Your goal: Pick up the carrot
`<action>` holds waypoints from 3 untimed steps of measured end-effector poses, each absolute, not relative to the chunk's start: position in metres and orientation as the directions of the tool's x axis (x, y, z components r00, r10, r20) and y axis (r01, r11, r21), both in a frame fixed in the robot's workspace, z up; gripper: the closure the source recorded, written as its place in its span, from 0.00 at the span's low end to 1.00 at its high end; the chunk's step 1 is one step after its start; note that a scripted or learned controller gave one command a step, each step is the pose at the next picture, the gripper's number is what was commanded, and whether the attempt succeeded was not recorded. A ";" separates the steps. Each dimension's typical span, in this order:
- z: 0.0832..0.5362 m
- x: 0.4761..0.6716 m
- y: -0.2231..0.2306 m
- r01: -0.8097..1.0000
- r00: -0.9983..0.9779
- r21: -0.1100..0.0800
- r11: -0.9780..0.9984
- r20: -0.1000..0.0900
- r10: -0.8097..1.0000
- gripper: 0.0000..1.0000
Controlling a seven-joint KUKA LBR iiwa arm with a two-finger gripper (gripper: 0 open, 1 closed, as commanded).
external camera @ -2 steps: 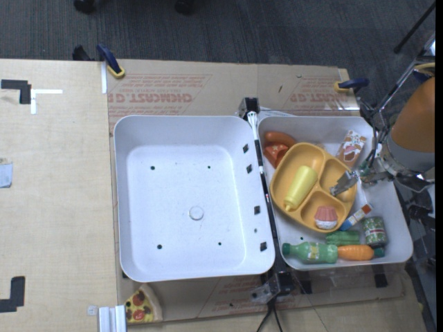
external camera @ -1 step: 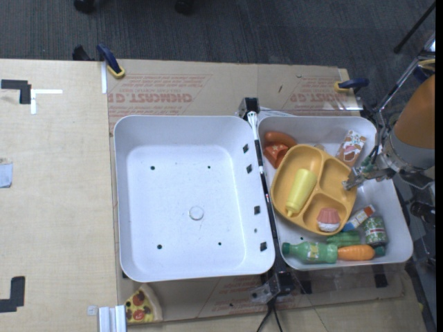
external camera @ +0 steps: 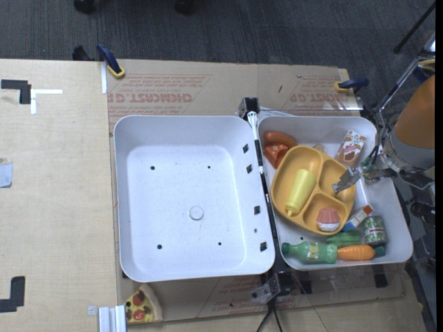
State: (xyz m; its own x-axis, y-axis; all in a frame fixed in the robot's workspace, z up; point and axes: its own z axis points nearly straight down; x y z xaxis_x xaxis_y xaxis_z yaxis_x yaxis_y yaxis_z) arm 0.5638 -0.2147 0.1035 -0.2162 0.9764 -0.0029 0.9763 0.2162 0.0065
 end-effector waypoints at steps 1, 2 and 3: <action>0.094 0.567 -0.216 0.987 -0.160 0.007 0.160 0.009 0.987 0.00; 0.103 0.567 -0.219 0.987 -0.159 0.008 0.159 0.003 0.987 1.00; 0.103 0.567 -0.217 0.987 -0.160 0.006 0.160 0.006 0.987 0.00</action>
